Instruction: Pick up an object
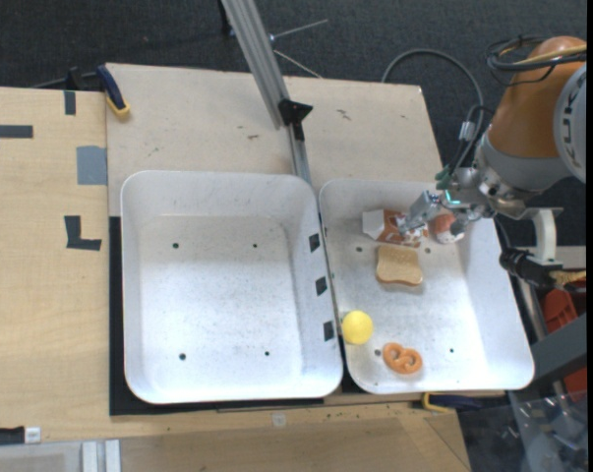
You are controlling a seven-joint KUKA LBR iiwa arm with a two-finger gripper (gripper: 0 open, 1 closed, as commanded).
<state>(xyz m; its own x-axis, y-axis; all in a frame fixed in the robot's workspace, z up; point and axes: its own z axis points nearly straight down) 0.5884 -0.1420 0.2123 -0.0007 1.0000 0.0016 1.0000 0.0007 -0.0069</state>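
The gripper hangs low over the far end of the right bin, right at a red-and-white packet and an orange piece – whether it has closed on either cannot be told, and no object is seen held. The likely risk: the two crowd together near the bin's far wall, so a grasp could catch both or slip off. A toast slice lies just beside them – a lemon and pretzel sit well apart, and the left bin stands alongside.
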